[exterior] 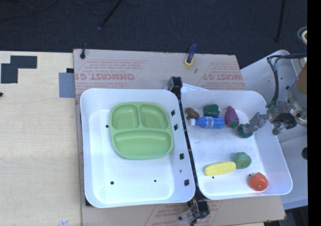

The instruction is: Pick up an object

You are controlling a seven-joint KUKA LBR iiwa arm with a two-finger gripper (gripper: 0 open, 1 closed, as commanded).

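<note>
The left bin [100, 190] bears a green divided plate [141, 130]. Beside it, the right bin [273, 190] is the landmark. At its right rim the gripper [267, 123] reaches in, its two fingers spread apart and holding nothing. A dark green object [245, 130] lies against the finger nearer the bin's middle, not between the two. Toward the bin's back lie a blue bottle [209, 122], a purple fruit [230, 116] and a teal piece [211, 110]; near its front, a yellow corn [219, 168], a green vegetable [242, 159] and a red tomato [258, 182].
</note>
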